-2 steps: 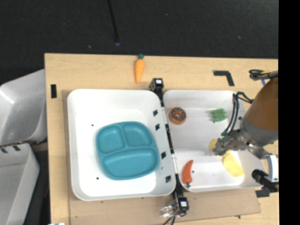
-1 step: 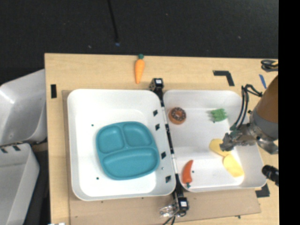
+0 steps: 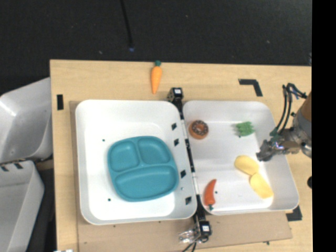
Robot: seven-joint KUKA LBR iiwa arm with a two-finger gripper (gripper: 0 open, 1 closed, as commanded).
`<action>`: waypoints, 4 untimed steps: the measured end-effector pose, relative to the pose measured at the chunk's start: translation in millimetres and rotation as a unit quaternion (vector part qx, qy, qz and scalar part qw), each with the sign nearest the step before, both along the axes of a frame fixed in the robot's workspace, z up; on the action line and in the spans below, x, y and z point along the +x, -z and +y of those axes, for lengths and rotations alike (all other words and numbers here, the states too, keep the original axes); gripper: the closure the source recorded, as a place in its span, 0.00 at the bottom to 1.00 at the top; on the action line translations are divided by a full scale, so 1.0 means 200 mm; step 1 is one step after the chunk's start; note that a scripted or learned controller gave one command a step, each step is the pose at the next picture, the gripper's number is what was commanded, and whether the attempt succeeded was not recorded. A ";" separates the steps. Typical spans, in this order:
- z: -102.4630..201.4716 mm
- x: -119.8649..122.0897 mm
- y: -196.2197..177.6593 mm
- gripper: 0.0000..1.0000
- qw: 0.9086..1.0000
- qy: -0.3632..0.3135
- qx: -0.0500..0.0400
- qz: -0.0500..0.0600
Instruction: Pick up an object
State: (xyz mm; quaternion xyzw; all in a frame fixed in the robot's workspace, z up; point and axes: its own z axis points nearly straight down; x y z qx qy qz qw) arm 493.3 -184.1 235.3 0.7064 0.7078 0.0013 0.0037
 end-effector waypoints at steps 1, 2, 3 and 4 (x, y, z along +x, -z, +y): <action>-0.01 0.01 -0.27 1.00 1.000 -0.001 0.000 0.000; 0.24 0.00 -0.18 1.00 1.000 -0.002 0.002 0.003; 0.53 0.05 -0.17 1.00 1.000 -0.003 0.002 0.003; 0.76 0.07 -0.09 1.00 1.000 -0.002 0.002 0.004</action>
